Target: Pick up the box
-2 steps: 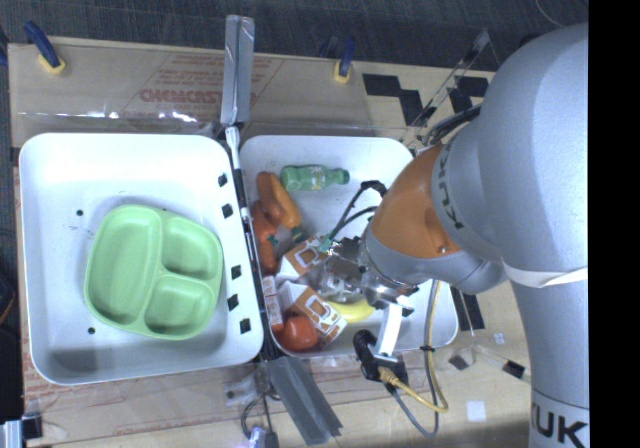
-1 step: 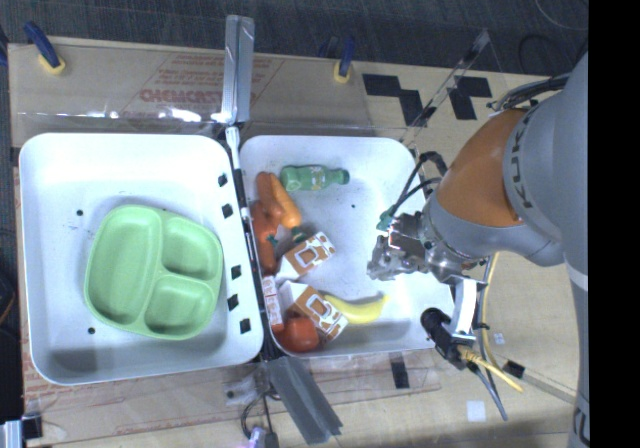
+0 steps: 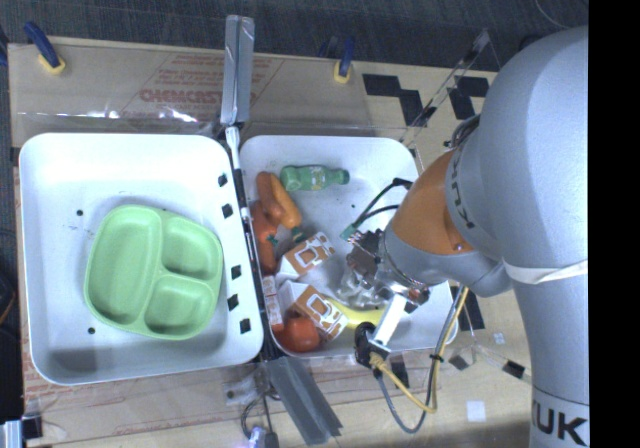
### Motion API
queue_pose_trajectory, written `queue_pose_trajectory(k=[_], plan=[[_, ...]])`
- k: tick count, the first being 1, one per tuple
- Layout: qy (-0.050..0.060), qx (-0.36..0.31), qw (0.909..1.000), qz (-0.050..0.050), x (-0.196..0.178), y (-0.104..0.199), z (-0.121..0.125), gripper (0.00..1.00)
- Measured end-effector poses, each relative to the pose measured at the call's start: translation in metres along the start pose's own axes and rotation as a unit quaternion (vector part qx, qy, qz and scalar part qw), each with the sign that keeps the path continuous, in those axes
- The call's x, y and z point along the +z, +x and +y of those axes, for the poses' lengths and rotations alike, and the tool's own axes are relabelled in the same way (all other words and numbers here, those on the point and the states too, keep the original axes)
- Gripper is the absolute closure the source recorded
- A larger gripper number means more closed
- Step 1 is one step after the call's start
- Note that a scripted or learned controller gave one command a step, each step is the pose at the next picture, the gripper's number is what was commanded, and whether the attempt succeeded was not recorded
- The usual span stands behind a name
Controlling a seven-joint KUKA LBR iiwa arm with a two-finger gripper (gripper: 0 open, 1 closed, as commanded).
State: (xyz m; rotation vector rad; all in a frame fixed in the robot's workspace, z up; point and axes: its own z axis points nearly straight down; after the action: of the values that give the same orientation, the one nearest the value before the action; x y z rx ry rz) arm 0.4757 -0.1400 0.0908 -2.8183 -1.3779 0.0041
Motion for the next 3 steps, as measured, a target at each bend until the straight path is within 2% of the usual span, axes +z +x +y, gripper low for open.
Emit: queue_pose_trajectory(k=[1, 2, 3], plan=[[0.000, 0.219, 0.9758, 0.001, 0.000, 0.023, -0.017, 1.00], [0.000, 0.236, 0.9717, 0.001, -0.119, 0.010, -0.007, 1.00], [0.001, 0.106, 0.9944, 0.000, 0.000, 0.004, 0.017, 1.00]])
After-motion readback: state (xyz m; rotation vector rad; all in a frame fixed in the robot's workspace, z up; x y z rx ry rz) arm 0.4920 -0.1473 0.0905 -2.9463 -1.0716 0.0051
